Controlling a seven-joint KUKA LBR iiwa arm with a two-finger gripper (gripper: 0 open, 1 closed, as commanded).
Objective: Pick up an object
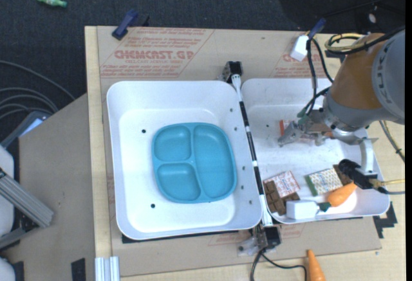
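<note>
My gripper (pixel 288 135) hangs low over the middle of the right bin (pixel 270 96), with the grey and orange arm reaching in from the right. A small red piece (pixel 281 126) lies on the bin floor just beside the gripper's tip. Along the bin's near edge lie a brown chocolate-patterned block (pixel 280 190), a green-and-white checked packet (pixel 323 179), an orange carrot (pixel 341 195) and a white piece (pixel 301 209). Nothing shows as held.
The left bin (pixel 125 145) holds a blue divided plate (pixel 193 162). A black clamp (pixel 232 70) sits at the far end of the ridge between the bins. An orange item (pixel 313 267) lies on the bench in front of the right bin.
</note>
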